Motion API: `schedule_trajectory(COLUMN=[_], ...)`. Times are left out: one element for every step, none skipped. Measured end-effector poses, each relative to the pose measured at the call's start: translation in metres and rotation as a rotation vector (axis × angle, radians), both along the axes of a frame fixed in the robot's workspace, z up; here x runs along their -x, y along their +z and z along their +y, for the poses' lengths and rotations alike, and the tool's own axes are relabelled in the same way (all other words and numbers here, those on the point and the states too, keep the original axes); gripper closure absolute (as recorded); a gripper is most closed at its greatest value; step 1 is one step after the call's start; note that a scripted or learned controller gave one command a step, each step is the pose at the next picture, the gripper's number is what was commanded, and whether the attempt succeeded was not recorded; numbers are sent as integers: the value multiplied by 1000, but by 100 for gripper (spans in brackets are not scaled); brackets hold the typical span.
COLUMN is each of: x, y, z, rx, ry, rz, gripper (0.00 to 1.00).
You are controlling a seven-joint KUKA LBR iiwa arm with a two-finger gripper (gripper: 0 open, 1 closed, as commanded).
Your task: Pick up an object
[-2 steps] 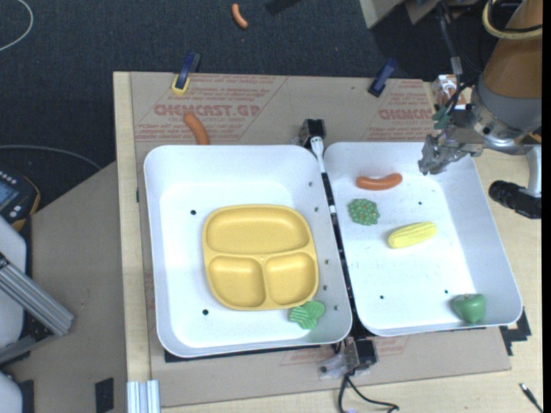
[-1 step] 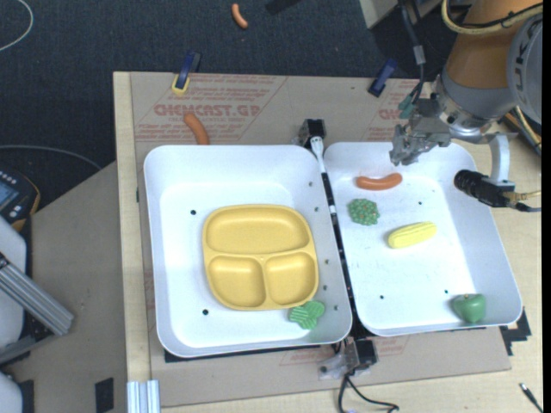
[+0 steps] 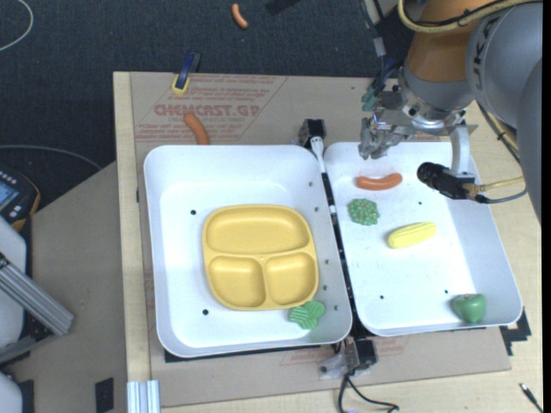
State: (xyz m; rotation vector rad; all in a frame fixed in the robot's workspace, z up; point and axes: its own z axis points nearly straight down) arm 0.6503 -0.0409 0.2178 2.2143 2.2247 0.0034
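Look at your arm [image 3: 504, 54] above the right bin [image 3: 495, 269]: its links are smooth matte grey, rounded like thick tubes, with a broad glossy orange band [image 3: 448, 33] over the wrist. Under that band you see a pale grey flange, then a small metallic gripper [image 3: 376, 144] of dull silver parts. Black cables loop around the orange section, and a black cylindrical fitting [image 3: 443, 181] with a thin yellowish lead sits over the bin's far edge.

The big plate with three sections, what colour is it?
Yellow plate, seen in the camera view.
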Motion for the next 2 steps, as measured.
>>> schedule_trajectory(x=[0, 4], y=[14, -3], z=[45, 52], rx=[-1, 0], ry=[-1, -3], rz=[-1, 7], gripper=[100, 100])
